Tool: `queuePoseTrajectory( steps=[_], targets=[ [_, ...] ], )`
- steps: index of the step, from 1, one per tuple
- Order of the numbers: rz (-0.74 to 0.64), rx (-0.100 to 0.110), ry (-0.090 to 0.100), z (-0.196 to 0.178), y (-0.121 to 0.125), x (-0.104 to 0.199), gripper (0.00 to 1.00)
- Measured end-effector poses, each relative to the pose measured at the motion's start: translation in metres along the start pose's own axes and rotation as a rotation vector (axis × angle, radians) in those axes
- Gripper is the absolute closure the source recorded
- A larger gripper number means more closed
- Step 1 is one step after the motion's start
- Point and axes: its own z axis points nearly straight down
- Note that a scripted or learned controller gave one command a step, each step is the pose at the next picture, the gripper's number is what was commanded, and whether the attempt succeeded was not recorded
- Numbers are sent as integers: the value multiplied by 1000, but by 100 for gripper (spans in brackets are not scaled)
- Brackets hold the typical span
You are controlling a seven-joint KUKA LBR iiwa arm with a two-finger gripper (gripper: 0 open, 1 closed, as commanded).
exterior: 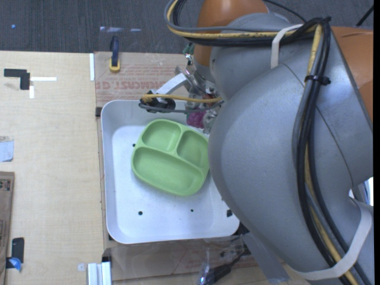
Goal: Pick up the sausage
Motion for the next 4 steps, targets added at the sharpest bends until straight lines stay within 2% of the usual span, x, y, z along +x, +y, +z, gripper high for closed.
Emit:
queuePoseTrajectory(
  steps=[1, 2, 3, 4],
  targets=[
    [-13, 0, 4, -19, -54, 15, 100],
    [16, 0, 4, -55, -74, 44, 100],
    [17, 0, 5, -56, -74, 44, 0],
    [27, -1, 0, 11, -34, -36, 0]
  ],
)
